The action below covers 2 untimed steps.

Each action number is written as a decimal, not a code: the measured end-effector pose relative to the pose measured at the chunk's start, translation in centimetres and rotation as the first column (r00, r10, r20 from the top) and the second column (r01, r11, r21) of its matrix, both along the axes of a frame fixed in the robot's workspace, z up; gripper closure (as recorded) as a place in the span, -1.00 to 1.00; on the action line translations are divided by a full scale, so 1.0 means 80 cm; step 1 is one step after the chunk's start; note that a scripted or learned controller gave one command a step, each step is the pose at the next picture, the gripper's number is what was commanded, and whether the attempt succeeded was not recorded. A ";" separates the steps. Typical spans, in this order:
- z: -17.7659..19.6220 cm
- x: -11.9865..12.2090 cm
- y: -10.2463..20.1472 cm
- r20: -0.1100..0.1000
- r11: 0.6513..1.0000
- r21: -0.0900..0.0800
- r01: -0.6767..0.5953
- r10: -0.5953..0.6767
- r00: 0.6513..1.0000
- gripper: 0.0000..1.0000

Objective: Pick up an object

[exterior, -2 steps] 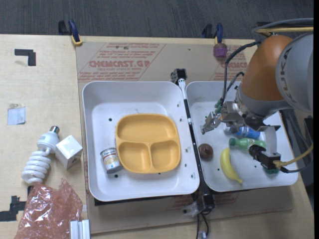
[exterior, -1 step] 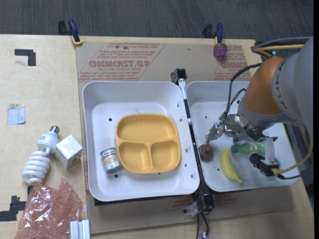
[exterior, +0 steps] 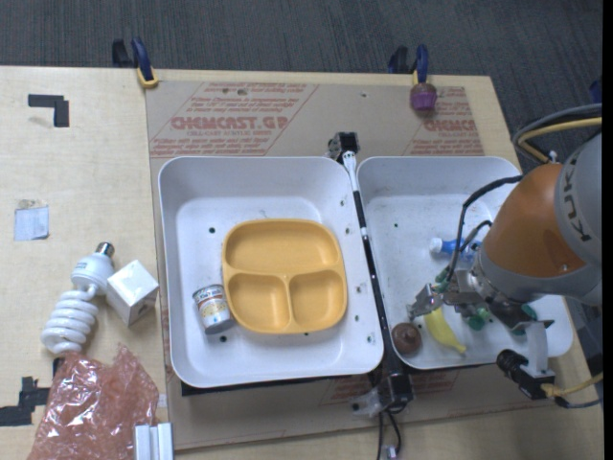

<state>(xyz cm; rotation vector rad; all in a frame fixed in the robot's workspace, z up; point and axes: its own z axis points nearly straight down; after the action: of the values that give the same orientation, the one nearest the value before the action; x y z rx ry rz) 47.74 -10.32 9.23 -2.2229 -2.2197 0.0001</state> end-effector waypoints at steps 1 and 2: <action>0.012 0.001 -0.001 0.002 1.000 -0.001 0.002 -0.002 1.000 1.00; 0.125 0.048 0.084 0.002 1.000 -0.001 -0.004 0.004 1.000 1.00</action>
<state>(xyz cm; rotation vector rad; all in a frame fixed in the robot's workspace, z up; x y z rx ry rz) 51.60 -3.59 19.25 -2.2202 -2.2254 -0.0010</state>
